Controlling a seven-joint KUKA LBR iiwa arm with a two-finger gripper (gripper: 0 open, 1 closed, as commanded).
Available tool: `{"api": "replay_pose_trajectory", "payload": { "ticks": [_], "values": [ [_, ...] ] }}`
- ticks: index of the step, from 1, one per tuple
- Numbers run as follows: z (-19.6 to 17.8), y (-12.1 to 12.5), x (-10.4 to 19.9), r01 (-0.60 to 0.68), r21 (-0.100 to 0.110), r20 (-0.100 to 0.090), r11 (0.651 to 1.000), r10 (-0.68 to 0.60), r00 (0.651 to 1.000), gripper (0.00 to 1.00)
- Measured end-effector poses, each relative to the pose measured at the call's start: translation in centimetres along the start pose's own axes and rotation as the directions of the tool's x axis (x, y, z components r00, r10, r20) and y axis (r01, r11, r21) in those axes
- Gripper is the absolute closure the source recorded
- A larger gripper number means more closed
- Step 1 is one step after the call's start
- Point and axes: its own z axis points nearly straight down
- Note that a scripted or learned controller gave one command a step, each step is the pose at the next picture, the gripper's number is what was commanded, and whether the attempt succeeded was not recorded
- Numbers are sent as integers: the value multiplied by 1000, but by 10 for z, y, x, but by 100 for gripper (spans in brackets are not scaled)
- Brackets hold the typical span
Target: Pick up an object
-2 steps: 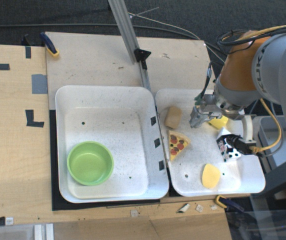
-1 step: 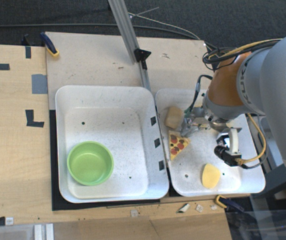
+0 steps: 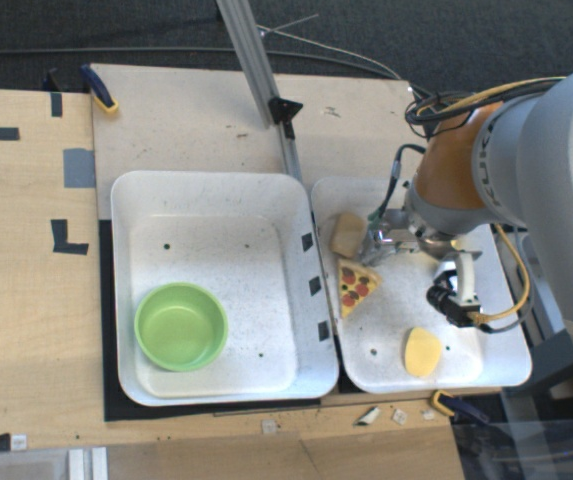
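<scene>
The right bin (image 3: 496,368) holds three things. A tan bread-like piece (image 3: 345,233) lies by its left wall, a pizza slice (image 3: 355,286) sits just below that, and a yellow rounded piece (image 3: 422,352) rests near the front. My gripper (image 3: 380,241) is low in this bin, right beside the tan piece and just above the pizza slice. The grey arm with its orange band (image 3: 446,173) comes in from the right and hides the bin's back right part. Nothing is visibly held.
A green bowl (image 3: 181,326) sits in the front left corner of the left bin (image 3: 216,193). A slanted metal pole (image 3: 256,58) stands behind the bins. Cables (image 3: 496,288) loop around the wrist over the right bin.
</scene>
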Motion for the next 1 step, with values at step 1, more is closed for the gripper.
{"api": "replay_pose_trajectory", "payload": {
  "ticks": [1],
  "values": [
    [5, -8, 2, 1, 19, -1, 1000, -1, 1000, 100]
  ]
}}
